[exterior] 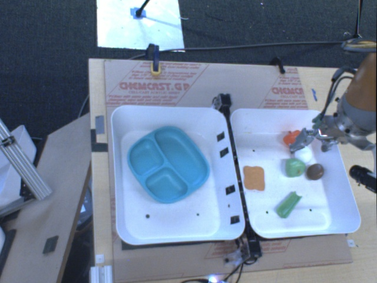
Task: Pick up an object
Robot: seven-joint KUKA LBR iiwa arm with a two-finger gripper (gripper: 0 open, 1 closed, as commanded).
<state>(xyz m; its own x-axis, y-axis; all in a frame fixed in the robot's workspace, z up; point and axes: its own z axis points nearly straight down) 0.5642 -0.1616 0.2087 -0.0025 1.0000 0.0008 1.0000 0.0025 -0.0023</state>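
Far left: a pale wooden side board with a slanted metal rail lying across it. At top, on dark carpet, a white sheet with a small blue mark.

On the bench, a cardboard sheet with red print under two white bins. A yellow-and-black clamp at its back edge.

In the left bin: a blue divided plate, three compartments, sitting slightly turned, roughly centred. Nothing inside the plate's compartments.

Between the bins: a black divider strip with small black clips along it.

In the right bin, from the left: an orange square sponge lying flat near the divider. Further forward, a green oblong block, tilted on a diagonal. Behind it, a green rounded lump, with a small white ball touching its back edge. Just right of the green lump, a brown egg-shaped thing, very near but whether touching cannot be told. At the back, an orange-red piece, partly covered by the metal fingers.

Reaching in from the right: the grey arm, with the gripper low over the back of the right bin, right by the orange-red piece and above the white ball. Fingers too blurred and small to tell whether spread or closed; cannot tell whether anything is gripped.
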